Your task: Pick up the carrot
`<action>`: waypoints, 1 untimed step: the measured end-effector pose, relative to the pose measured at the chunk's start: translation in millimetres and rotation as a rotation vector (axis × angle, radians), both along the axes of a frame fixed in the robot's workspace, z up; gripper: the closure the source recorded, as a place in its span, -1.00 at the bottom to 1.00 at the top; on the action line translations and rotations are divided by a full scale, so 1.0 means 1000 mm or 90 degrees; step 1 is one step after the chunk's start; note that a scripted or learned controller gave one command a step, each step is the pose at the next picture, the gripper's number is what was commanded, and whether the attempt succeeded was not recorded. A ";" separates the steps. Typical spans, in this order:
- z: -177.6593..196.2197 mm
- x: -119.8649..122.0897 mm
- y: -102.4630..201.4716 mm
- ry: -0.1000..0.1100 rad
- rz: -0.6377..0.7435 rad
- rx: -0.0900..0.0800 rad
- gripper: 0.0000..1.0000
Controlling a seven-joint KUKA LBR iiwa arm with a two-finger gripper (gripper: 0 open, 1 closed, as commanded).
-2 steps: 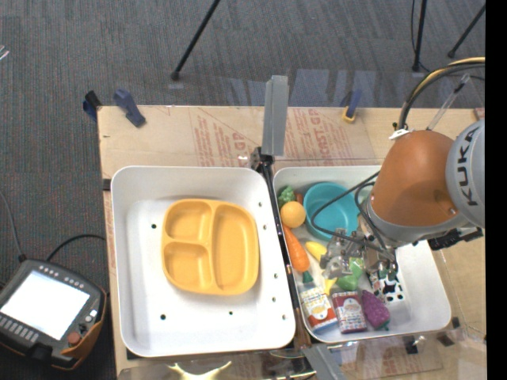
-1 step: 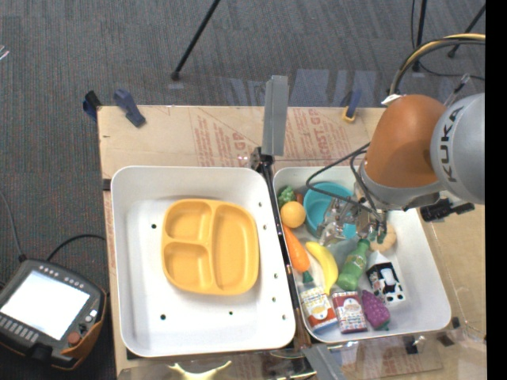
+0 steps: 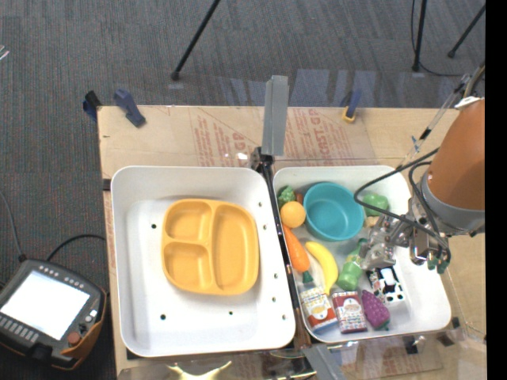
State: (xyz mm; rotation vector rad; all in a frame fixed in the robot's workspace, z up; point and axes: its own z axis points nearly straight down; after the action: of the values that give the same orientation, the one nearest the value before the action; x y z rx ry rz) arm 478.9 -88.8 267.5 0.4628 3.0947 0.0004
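Note:
The carrot (image 3: 297,251) is orange with a green top. It lies along the left wall of the right bin (image 3: 432,307), between an orange fruit (image 3: 292,214) and a yellow banana (image 3: 323,264). My gripper (image 3: 372,252) hangs low over the middle of the right bin, to the right of the banana and well clear of the carrot. It is above a green cylinder (image 3: 349,275) and a black-and-white block (image 3: 388,284). Cables and metal parts hide its tips.
The right bin also holds a teal bowl (image 3: 333,210), a green pepper (image 3: 375,204), a small bottle (image 3: 315,304), a red box (image 3: 348,312) and a purple piece (image 3: 375,309). In the left bin (image 3: 135,204) lies a yellow divided plate (image 3: 211,245).

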 end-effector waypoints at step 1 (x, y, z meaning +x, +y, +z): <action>0.225 -0.002 0.026 0.000 -0.072 0.001 1.00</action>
State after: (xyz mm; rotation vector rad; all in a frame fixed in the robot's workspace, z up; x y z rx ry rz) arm 477.1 -62.6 492.2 0.6374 3.0641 0.0024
